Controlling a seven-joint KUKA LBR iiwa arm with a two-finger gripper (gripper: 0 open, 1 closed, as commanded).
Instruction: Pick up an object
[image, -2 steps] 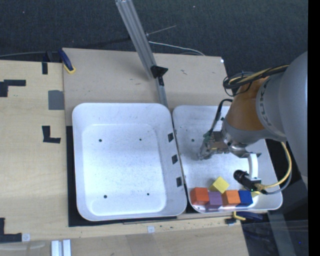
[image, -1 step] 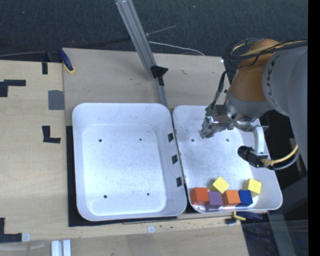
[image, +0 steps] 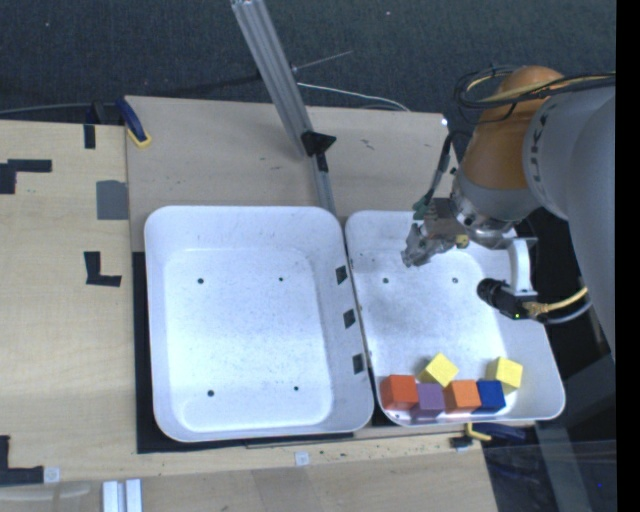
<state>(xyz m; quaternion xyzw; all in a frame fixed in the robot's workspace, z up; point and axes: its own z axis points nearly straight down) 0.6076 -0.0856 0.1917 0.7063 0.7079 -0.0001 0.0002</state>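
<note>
Camera view looks down at a slant on a wooden counter (image: 60, 300) carrying two shallow white bins set side by side. In the right bin (image: 420, 310) the blocks are gathered along the near wall: an orange block (image: 400, 389) at the left of the row, a purple block (image: 430, 398) touching it, another orange block (image: 463, 395) next, then a blue block (image: 490, 395). One yellow block (image: 440, 369) sits tilted just behind the purple one, and a second yellow block (image: 508, 373) lies just behind the blue one, near the right wall. The left bin (image: 240, 320) stands just beside it, their rims touching.

From the right the grey arm (image: 570, 150) with its orange band reaches in, and the end effector (image: 418, 252) hangs over the far part of the right bin, well apart from the blocks. Whether it is wide or narrow I cannot tell; nothing is visible in its grip. A metal post (image: 280, 80) slants up from behind the bins.
</note>
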